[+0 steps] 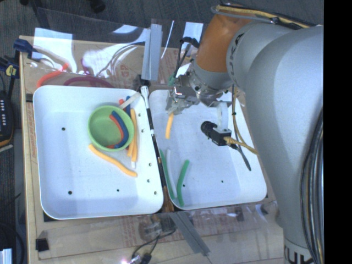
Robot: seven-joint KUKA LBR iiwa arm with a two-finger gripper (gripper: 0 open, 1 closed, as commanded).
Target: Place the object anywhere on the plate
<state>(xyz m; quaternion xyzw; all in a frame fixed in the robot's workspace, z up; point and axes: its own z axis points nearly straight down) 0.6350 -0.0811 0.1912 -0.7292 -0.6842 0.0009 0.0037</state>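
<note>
Here the gripper [175, 104] hangs over the right bin [247, 175], directly above an orange stick [169, 126] lying loose, likely its target; its grip cannot be told. The green plate [110, 126] sits left, in the other bin.

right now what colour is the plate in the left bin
Green, seen in the camera view: plate.

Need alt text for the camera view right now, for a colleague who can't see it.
The gripper hangs over the right bin, just above an orange stick, with green sticks nearer the front. The left bin holds a green plate ringed by orange sticks.
</note>
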